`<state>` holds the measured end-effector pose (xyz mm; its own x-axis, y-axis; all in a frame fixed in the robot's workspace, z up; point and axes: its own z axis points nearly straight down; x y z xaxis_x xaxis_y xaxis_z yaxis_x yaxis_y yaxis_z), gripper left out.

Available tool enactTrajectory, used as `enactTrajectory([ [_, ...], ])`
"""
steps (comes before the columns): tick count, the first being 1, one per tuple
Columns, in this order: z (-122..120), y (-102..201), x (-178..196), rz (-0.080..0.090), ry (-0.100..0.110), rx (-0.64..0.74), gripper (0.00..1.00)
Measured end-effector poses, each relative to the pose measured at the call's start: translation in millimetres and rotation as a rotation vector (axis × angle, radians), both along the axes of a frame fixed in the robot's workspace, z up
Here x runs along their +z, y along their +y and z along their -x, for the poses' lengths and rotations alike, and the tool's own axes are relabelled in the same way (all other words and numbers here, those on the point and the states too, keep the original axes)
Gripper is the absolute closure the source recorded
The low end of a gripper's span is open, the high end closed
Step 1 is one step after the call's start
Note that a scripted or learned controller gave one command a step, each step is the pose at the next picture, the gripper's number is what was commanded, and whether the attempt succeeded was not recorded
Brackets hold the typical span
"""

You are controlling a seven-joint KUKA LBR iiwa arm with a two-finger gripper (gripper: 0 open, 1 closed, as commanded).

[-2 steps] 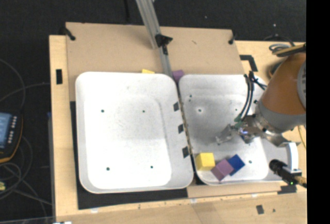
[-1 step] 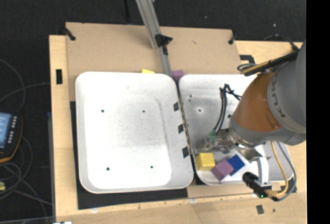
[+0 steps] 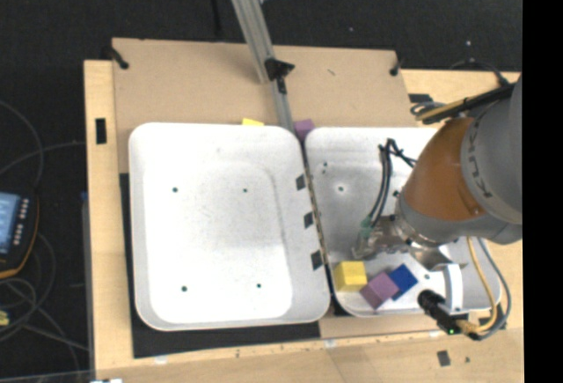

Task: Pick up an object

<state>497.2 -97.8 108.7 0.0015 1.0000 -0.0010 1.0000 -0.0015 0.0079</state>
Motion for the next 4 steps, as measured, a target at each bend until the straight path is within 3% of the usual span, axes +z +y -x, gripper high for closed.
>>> enactTrajectory([
  [1, -17, -27, 188, 0.003, -0.002, 0.004, 1.00],
  [2, -33, -91, 120, 0.002, 0.010, -0.003, 1.00],
  [3, -34, -88, 124, 0.001, 0.007, 0.006, 0.00],
  [4, -60, -106, 13, 0.009, -0.004, 0.000, 0.00],
])
